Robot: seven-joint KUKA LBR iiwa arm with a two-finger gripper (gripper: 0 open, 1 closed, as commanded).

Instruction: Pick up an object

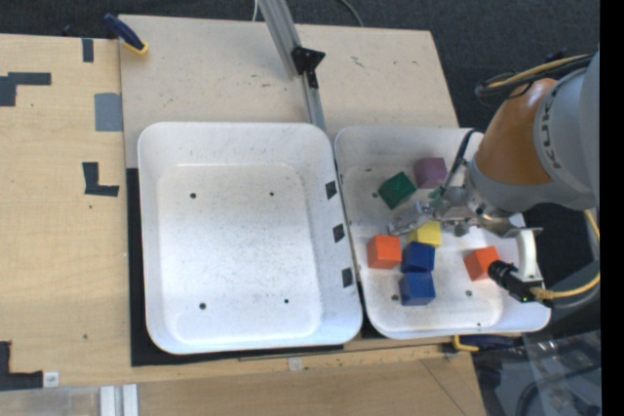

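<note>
Blocks lie scattered in the right bin [356,151], the one the arm [531,151] reaches into from the right. A green block [396,189] sits toward the bin's far side with a purple block [429,172] just beside it on the right. Nearer the middle is a yellow block [428,234], and directly below it a blue block [418,257] with a second blue block [416,288] just under that; the two blue ones look to be touching. An orange block [384,251] lies just left of the upper blue one, and another orange block [480,263] lies apart on the right, close to the bin's right wall.

The end effector [432,212] is down among these pieces, between the green and purple blocks above and the yellow block below, very near the yellow one. Its metal parts blur together against the white floor, so whether the fingers are apart or together cannot be told, and no block can be seen gripped between them.

The left bin [156,146] sits side by side with the right one on the wooden worktop [58,239]. A slanted metal rail [278,5] crosses the worktop's far side.
</note>
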